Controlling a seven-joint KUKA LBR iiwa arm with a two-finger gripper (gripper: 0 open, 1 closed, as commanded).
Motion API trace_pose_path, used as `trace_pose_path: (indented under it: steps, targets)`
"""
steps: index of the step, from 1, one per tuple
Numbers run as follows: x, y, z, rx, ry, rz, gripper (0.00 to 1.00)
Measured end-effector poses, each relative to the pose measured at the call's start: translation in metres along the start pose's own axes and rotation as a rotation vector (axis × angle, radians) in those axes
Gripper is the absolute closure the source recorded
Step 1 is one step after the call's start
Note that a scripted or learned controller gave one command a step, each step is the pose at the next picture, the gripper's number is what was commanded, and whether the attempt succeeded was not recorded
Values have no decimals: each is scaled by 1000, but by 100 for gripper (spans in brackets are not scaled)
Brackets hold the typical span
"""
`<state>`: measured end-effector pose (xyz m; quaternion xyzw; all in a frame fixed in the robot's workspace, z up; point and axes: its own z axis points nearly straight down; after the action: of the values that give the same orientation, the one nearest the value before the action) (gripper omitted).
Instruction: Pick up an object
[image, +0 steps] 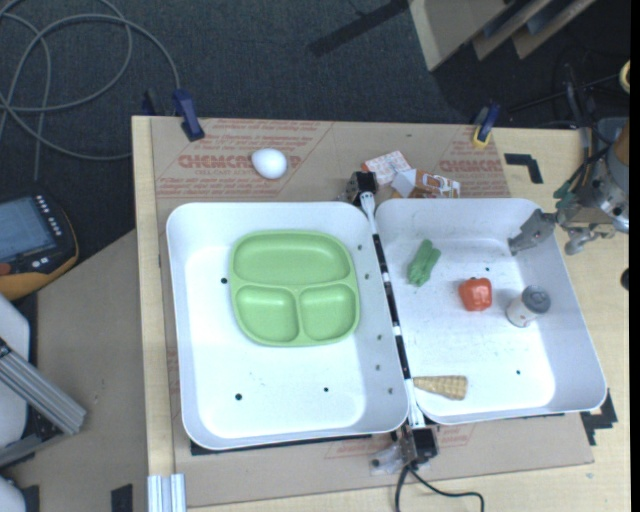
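Red object (476, 294) lies in right bin (560, 385), fingers (527, 234) near its rim.

I see my arm (610, 170) at the far right edge of the camera view, and only its end part is visible there. The gripper (528, 232) reaches toward the left from the metal wrist and is low, with a grey fingertip (524, 236) pointing down and left. It holds nothing that I can see.

Smooth matt green plastic divided tray (295, 286); glossy white plastic bins (200, 380); matt brown cardboard sheet (320, 140); rough tan wafer cone (441, 386).
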<state>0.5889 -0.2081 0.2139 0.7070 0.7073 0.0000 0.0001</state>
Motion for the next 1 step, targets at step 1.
trace_pose_path:
  steps: [1]
  targets:
    - [50, 65, 117, 2, 1, -1, 0]
